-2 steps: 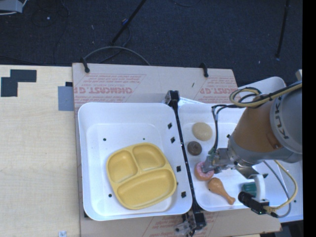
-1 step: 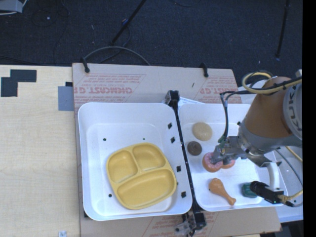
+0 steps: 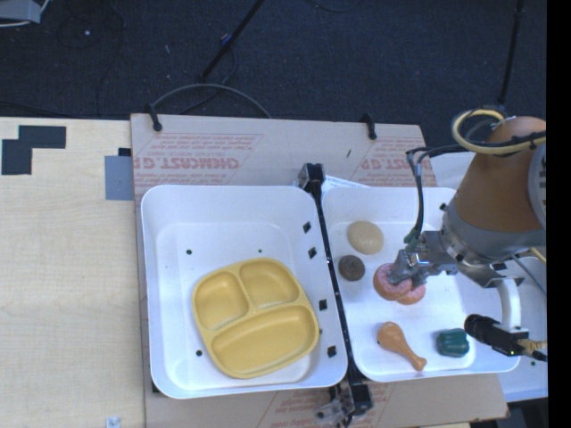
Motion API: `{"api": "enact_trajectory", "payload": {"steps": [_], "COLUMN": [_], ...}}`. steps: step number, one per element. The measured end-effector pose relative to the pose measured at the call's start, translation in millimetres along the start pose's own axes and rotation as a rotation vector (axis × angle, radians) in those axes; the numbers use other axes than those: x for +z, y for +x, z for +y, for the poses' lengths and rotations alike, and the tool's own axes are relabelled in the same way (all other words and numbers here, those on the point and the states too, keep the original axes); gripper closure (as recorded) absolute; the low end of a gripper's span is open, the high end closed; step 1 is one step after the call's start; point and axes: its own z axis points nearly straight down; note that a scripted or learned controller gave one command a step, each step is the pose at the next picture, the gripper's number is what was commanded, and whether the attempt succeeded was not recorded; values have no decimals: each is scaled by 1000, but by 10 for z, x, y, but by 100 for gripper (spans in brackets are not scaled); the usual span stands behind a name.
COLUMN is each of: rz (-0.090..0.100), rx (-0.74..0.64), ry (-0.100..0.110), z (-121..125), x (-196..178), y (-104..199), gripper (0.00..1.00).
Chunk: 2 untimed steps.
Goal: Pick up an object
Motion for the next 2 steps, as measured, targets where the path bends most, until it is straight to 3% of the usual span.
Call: {"api": "enact_trajectory", "payload": {"steps": [1,2], "rz": [0,1], "rx": [3,-4], "ry": [2,1], "z": [0,352], "x": [-30,-106], "y": [-10,417], "gripper": [100,100]}}
